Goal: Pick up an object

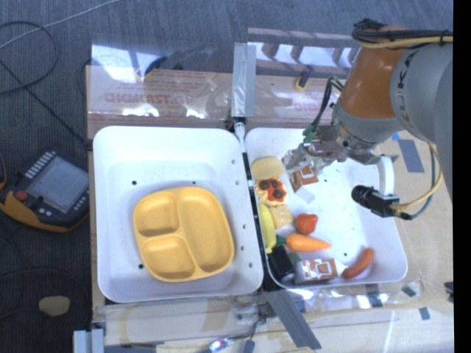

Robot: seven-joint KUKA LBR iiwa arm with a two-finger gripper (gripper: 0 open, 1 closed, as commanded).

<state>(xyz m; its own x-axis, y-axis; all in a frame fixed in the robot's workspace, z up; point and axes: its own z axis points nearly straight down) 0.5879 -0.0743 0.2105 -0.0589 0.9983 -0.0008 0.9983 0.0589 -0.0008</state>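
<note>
Left white bin [110,197] carrying a yellow divided plate [182,232]; right white bin [383,248] holding toy foods, among them a carrot [307,243] and a sausage [358,264]. Gripper [307,164] over the right bin's upper part, with a small brown packet [304,176] at its tip; whether it is gripped, or how wide the gripper stands, cannot be told

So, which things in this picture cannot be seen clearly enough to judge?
- The gripper: the wrist covers it from above, so its state is unclear, as is whether the small brown packet is held or just lying there.
- The dark item at the right bin's near-left corner: partly under the carrot and the bin wall, too dark to name.
- The print on the small carton: too small to read.
</note>
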